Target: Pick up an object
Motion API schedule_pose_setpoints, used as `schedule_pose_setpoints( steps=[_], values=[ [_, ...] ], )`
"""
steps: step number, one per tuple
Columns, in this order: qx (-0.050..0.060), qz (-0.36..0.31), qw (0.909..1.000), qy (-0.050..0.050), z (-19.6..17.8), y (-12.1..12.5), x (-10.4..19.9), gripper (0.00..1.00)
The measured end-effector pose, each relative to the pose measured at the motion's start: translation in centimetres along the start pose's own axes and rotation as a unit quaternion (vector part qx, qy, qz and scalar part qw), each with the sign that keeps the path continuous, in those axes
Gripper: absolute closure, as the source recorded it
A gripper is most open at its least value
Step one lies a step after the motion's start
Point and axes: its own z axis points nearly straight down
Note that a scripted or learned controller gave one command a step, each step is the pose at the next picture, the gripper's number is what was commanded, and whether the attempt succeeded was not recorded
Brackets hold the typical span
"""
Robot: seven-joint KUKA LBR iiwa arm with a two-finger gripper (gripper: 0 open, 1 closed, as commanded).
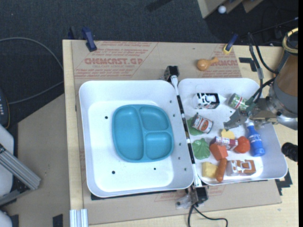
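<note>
A grey robot arm point(288, 91) reaches in from the right over the right bin point(271, 171), one of two shallow white bins set side by side on a bench point(137, 63) covered with brown printed board. Its gripper point(235, 122) hangs low among a scatter of small toys, its dark fingers spread apart with nothing between them. Closest to the fingertips lies a small red and white can point(203, 124), on its side, its long axis running roughly left to right with a slight downward tilt. Just right of the gripper lies a blue bottle point(255, 143) with a white label, its long axis near vertical in the frame, cap end toward the arm. A green and red can point(238, 101) sits tilted just above the gripper, near the wrist. Toward the bin's upper middle is a black and white packet point(207, 100). Below the gripper cluster a red ball point(243, 145), a green leafy piece point(200, 148), a yellow block point(209, 169), an orange carrot-like stick point(220, 170) standing nearly upright in the frame, and a flat red and white carton point(243, 167) near the front wall. The left bin point(94, 176) holds a blue divided plate point(142, 132) with three compartments. A small tan wooden spoon point(207, 63) lies on the bench beyond the right bin.
</note>
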Motion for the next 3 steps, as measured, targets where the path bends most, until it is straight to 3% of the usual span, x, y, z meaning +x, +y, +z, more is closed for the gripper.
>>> schedule_pose_setpoints(
  steps=[1,2,3],
  values=[
    [0.002,0.001,1.0000,0.000,10.2,-0.6,-2.7,0.00],
    [-0.001,0.001,1.0000,0.000,18.3,-0.4,-0.6,0.00],
    [-0.002,0.001,1.0000,0.000,17.3,-0.4,-0.6,1.00]
  ],
)
